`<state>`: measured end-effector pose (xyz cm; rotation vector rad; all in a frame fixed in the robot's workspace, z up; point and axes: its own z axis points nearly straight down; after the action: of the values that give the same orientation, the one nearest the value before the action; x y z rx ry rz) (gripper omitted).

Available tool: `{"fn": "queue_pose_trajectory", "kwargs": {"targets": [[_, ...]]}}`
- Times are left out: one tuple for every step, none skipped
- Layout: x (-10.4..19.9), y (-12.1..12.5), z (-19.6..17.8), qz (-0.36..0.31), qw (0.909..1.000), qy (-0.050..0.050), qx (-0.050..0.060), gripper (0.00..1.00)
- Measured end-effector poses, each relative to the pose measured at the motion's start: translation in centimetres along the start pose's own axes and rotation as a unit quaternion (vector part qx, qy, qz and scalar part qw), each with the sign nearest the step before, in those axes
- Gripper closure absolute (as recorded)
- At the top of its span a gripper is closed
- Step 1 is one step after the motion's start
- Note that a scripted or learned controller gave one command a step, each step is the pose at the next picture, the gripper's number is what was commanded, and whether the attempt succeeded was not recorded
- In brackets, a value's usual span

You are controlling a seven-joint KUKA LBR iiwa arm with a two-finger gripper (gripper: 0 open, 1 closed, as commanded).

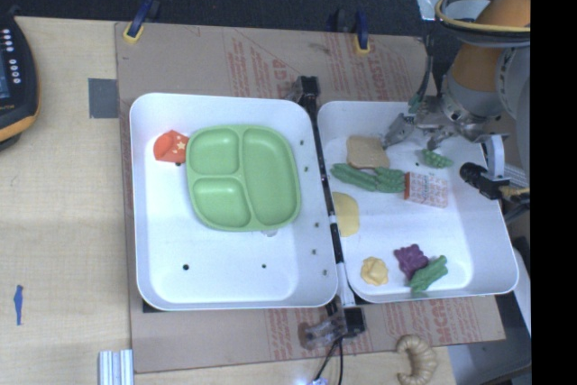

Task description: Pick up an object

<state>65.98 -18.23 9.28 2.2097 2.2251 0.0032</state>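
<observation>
Roughly open: the gripper point(416, 129) has its two fingers spread apart over the upper part of the right bin point(491, 257), nothing between them. One fingertip point(397, 132) sits just beside the tan bread slice point(365, 151); the other points toward a small green piece point(435, 160) near the bin's right side. Grey arm with orange band point(505, 13) comes in from the upper right.

Pickable stuff in the right bin: bread slice upper left, a long green bean-like vegetable point(368, 178) lying just below it and overlapping its lower edge, a small red-and-white packet point(426, 188) touching the vegetable's right end. Pale yellow round piece point(346, 214) against the left wall. Near the front wall: yellow lump point(374, 270), purple grape bunch point(411, 259), another green piece point(429, 274) touching the grapes.

Left bin point(162, 266) holds a green divided plate point(243, 177), three compartments, upright. Small red item point(169, 146) touches the plate's upper left edge.

Both bins rest on a cardboard sheet point(225, 59), blue clamps along its far edge. Black and orange handheld controller point(13, 86) lies at the far left on the bench.
</observation>
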Motion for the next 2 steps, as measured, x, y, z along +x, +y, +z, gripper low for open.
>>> {"fn": "queue_pose_trajectory", "kwargs": {"targets": [[1.2,-8.6,-0.7,0.002,1.0000,0.002,0.008,0.00],[-1.1,-4.1,0.0,0.000,1.0000,0.003,0.003,0.00]]}}
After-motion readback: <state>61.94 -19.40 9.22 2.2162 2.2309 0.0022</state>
